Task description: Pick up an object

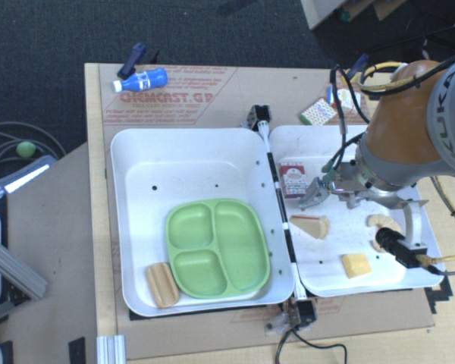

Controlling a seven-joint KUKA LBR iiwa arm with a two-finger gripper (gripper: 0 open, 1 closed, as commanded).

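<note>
Left bin (129, 203) holds a green divided tray (216, 247). In the right bin (379, 279), the gripper (316, 194) hovers just above a tan wedge (311, 226) — jaws apparently spread, nothing between them. Risk: the red-and-white packet (293, 178) sits close by — closing may catch it or miss altogether.

Dark carpet floor (53, 21) around plywood bench (212, 89)

Two bins side by side on bench (98, 203). In left bin (136, 158): tray (216, 247) toward near edge, block (161, 284) touching its left near corner. In right bin (379, 275): carton (293, 179) by dividing wall, wedge (311, 227) nearer, cube (356, 265) right of it, gripper (317, 193) between carton and wedge. Behind left bin, bottle (140, 80) on bench.
</note>
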